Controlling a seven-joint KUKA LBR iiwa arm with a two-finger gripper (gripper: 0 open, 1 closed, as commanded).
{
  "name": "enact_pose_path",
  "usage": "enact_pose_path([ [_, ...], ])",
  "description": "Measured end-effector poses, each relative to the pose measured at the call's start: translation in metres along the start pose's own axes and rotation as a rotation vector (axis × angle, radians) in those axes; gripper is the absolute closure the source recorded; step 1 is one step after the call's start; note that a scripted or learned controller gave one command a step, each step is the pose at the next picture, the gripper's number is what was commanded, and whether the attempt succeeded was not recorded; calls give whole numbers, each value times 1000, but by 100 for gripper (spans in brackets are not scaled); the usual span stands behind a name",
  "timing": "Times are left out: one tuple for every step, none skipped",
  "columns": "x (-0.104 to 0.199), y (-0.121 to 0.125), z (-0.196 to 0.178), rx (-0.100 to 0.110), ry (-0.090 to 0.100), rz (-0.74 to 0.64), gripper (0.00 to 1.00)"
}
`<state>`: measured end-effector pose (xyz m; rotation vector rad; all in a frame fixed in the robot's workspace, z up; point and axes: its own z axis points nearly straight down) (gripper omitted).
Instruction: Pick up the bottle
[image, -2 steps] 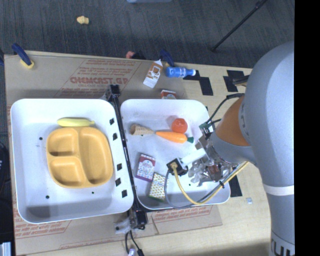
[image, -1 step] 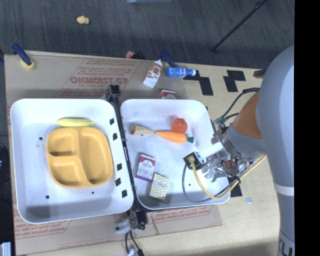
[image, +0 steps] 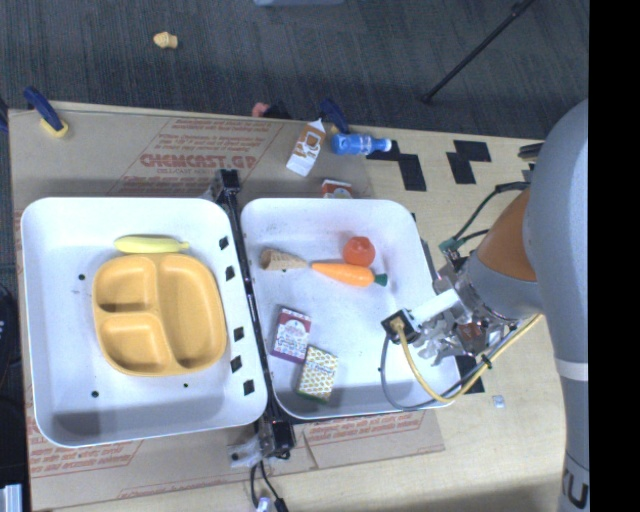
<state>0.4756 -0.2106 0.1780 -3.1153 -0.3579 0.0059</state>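
Grey arm (image: 575, 300) with its orange band fills the right of the frame, its gripper (image: 445, 340) low over the right bin's (image: 400, 215) right rim; whether it is open or closed cannot be told, and nothing shows in it. Bottle (image: 350, 144), blue-capped, lies outside both bins on the cardboard at upper centre, well apart from the gripper: pick not begun. Open bench beside it; bin rim lies between.

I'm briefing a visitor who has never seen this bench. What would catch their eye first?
Probably the yellow divided plate in the left bin, with a banana at its far edge. Next, the orange carrot and tomato in the right bin. The blue bottle lies outside the bins on the cardboard, far from the gripper.
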Motion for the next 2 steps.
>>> enact_pose_path([
  [0,0,0,-1,0,19,100],
  [1,0,-6,1,0,-119,100],
])
